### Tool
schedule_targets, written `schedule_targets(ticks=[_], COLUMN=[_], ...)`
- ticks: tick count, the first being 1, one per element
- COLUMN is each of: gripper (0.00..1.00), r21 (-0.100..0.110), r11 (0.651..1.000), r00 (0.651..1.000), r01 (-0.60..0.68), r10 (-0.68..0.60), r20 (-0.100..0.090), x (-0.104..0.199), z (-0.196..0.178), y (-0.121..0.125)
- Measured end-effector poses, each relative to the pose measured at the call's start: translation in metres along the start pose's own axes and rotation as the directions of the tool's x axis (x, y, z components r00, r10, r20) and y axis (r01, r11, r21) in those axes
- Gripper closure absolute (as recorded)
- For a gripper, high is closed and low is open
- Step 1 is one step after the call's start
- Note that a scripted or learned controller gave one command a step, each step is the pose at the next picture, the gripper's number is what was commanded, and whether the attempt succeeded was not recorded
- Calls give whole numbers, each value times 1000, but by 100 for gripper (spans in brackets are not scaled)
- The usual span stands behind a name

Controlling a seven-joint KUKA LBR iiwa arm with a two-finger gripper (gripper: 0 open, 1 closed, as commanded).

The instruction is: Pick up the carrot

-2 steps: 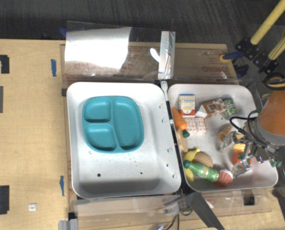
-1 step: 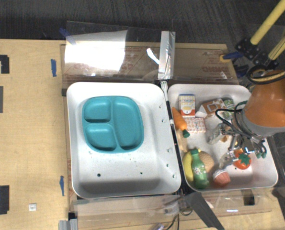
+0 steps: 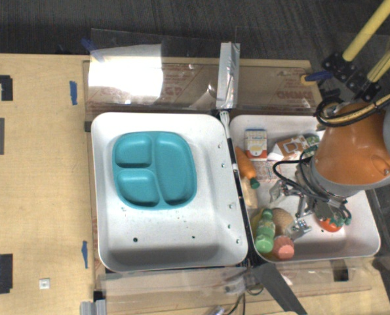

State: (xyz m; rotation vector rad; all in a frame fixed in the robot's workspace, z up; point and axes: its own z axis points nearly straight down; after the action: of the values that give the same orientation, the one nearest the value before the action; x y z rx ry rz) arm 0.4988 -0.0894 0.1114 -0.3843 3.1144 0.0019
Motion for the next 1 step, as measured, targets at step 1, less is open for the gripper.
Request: schedule_targets(ticks=[1], gripper=[0], r21=[2], r11=[986], r00=[986], r01=[-169], r10=[169], r20=[7], x=[-59], z=[-76], y=[-4])
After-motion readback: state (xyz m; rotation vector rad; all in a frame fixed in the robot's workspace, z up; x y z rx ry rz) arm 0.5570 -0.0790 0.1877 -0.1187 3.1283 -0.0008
